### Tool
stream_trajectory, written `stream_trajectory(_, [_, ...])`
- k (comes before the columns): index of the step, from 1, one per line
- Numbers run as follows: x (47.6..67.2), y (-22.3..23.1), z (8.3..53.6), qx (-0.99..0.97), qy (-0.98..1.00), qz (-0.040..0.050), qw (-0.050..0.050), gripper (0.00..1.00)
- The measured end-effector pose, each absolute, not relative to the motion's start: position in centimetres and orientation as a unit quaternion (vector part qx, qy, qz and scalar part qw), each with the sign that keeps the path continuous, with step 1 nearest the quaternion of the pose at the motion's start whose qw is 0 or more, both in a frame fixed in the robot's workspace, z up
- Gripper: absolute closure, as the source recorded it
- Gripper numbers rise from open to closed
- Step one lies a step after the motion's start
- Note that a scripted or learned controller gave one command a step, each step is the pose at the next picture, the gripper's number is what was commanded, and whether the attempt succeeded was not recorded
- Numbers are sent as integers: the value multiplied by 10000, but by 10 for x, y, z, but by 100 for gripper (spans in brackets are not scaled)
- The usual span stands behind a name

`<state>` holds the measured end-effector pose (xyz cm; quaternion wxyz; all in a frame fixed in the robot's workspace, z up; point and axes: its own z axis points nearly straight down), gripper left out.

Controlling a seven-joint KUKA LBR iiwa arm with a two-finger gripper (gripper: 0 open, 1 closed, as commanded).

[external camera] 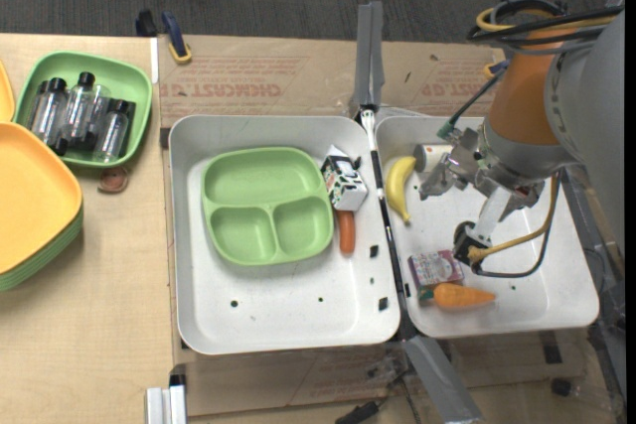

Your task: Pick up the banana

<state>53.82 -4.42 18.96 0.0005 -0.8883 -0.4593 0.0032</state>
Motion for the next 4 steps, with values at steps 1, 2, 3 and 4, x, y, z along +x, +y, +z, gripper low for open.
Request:
stream_trajectory(1, [492, 16, 190, -9345, -3559, 35, 9, 0])
stream_trajectory(2, [477, 69, 190, -9553, -2957, 35, 1, 0])
stream_trajectory(3, [476, 170, 144, -9547, -2976, 39, -4, 0])
stream_trajectory(4, [475, 169, 152, -9542, -2992, 73, -13, 100])
